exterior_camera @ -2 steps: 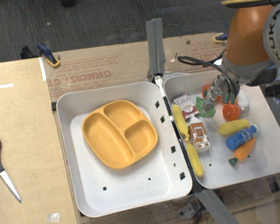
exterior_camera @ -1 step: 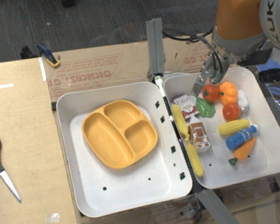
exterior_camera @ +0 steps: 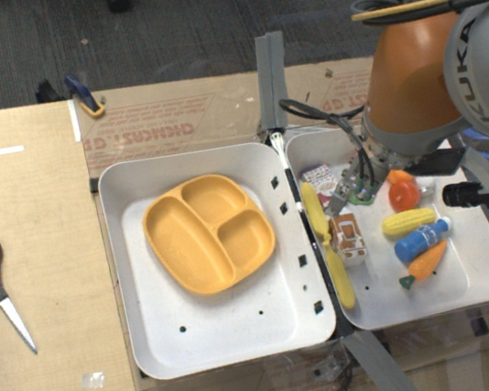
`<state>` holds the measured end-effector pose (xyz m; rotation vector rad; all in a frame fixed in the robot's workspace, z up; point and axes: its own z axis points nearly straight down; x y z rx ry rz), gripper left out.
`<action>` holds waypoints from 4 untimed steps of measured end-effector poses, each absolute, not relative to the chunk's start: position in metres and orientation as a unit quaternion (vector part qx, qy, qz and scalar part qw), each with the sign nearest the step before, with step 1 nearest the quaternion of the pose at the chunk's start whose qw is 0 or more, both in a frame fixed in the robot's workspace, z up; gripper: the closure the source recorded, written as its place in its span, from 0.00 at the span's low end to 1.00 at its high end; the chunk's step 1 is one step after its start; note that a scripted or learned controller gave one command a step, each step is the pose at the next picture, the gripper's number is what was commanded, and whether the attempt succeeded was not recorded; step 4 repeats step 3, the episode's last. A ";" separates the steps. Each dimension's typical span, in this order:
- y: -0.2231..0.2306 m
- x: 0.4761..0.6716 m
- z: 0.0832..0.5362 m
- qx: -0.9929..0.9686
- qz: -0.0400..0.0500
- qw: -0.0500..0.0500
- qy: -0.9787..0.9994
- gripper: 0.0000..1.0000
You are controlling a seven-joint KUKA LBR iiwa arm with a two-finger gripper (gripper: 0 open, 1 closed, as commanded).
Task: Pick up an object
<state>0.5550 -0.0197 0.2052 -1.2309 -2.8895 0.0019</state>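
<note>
While the arm (exterior_camera: 418, 68) hangs over the upper part of the right bin (exterior_camera: 483, 289), the gripper (exterior_camera: 357, 188) is recorded low in that bin's upper left area, close to the dividing wall. Whether anything is clasped cannot be told; the tool is small and partly masked by the wrist.

Items catalogued in the right bin:
- small carton (exterior_camera: 348, 236), red and white, lying just below the gripper and judged the nearest candidate.
- two yellow bananas (exterior_camera: 315, 209), laid along the left wall, long axes running up and down the view.
- corn cob (exterior_camera: 408, 223), long axis across the view, to the lower right of the gripper.
- blue bottle (exterior_camera: 419, 240) and carrot (exterior_camera: 423, 264), both slanted, beyond the corn.
- orange item (exterior_camera: 402, 191), just right of the gripper.

Left bin (exterior_camera: 147, 336): one yellow divided plate (exterior_camera: 209, 233), well apart from the tool.
</note>
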 end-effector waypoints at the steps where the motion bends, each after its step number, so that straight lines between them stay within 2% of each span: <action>1: 0.019 0.478 0.259 -0.458 0.001 0.000 -0.889 1.00; 4: 0.018 0.480 0.275 -0.457 0.003 0.001 -0.890 1.00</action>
